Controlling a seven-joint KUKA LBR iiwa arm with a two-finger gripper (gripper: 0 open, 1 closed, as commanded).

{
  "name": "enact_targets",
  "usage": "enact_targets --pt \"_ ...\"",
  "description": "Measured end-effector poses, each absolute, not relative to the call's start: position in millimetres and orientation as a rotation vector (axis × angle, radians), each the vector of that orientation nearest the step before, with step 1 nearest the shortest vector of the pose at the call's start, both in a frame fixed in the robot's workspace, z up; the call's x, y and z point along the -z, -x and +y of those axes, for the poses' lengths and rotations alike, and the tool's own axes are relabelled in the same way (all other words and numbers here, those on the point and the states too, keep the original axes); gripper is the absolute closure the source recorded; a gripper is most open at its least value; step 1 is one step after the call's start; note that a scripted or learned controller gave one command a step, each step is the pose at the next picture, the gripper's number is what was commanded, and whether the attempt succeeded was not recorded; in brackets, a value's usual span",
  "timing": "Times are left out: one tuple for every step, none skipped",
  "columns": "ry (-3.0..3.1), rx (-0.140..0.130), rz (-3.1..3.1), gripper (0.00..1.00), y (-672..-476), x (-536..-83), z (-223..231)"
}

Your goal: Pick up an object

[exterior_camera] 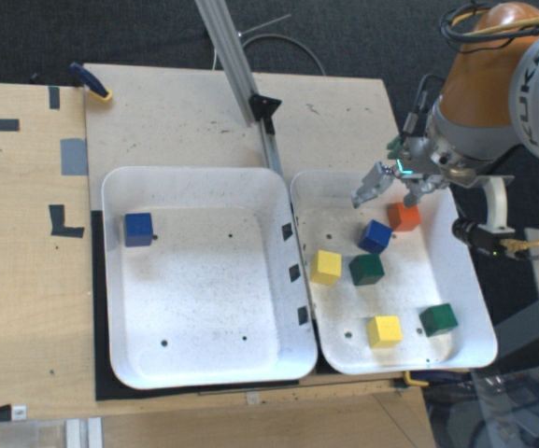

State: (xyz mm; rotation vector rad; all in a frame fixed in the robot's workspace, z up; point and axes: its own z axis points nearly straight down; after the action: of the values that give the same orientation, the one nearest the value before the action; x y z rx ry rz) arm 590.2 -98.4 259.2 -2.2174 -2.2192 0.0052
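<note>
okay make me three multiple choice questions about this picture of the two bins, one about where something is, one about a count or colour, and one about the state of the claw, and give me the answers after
1. Where does the lone blue cube in the left bin lie?
A. near the bin's left wall
B. at the bin's centre
C. in the near right corner

2. How many yellow cubes lie in the right bin?
A. none
B. two
C. four

3. How does the claw stand?
A. clamped on a yellow cube
B. over the far end of the right bin, above the orange cube, with no cube seen between its fingers
C. over the left bin

Answers:
1 A, the cube sits close to the left wall.
2 B, one by the bin's left side, one near the front.
3 B, it hangs over the orange cube with nothing visibly gripped.
</note>
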Motion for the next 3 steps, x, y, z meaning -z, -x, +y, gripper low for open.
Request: enact_targets --pt "2.219 -0.001 -2.223 0.0 -590.9 -261.6 -98.6" --pt "2.216 -0.008 -2.219 0.0 -593.8 -204.9 -89.1" --pt "2.218 -0.007 -2.22 0.0 -590.9 -160.9 -89.9"
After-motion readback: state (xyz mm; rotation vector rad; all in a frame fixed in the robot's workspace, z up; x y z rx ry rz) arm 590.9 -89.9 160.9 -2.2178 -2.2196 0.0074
